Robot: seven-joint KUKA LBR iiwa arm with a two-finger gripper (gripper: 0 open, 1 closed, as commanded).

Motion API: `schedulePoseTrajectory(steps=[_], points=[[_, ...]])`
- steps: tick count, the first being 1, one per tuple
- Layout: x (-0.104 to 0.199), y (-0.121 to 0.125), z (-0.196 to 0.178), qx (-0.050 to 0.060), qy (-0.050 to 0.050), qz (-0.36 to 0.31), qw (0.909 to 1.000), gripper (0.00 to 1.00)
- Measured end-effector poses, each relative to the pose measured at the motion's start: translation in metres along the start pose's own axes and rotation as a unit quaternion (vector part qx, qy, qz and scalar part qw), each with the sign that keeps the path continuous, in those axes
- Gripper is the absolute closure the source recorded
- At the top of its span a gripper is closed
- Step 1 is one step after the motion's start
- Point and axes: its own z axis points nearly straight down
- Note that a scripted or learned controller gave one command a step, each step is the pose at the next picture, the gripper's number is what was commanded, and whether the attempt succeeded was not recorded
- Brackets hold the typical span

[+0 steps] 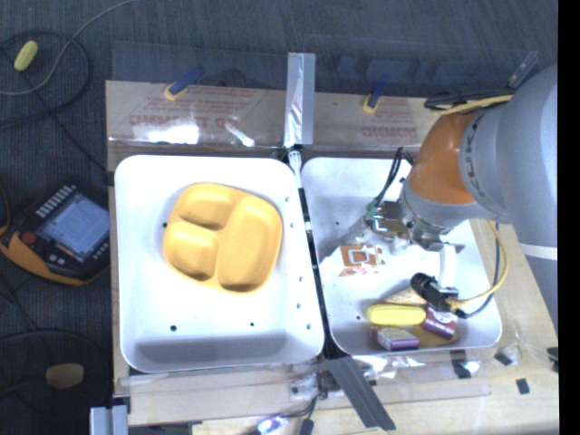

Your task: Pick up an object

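The arm (pixel 494 166) hangs low over the right bin (pixel 340 198), apparently lining up a pick; I cannot tell whether the jaws under its wrist are open or holding anything. A tray (pixel 222 234) lies in the left bin (pixel 145 315). The likeliest target, a yellow piece (pixel 396 314), touches a pink box (pixel 396 338) near the front wall. There is open floor behind.

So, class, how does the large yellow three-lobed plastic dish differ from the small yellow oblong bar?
The dish is far larger than the bar. The dish lies alone in the left bin; the bar sits among other items in the right bin. Both are yellow.
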Motion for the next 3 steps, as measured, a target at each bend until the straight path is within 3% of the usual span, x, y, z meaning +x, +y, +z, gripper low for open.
schedulePoseTrajectory(steps=[1,2,3], points=[[0.0071,-0.0284,-0.0009,-0.003,-0.001,-0.034,0.9994,0.00],[0.0068,-0.0275,-0.0087,-0.001,0.000,-0.034,0.9994,1.00],[0.0070,-0.0277,-0.0086,-0.001,0.001,-0.034,0.9994,0.00]])
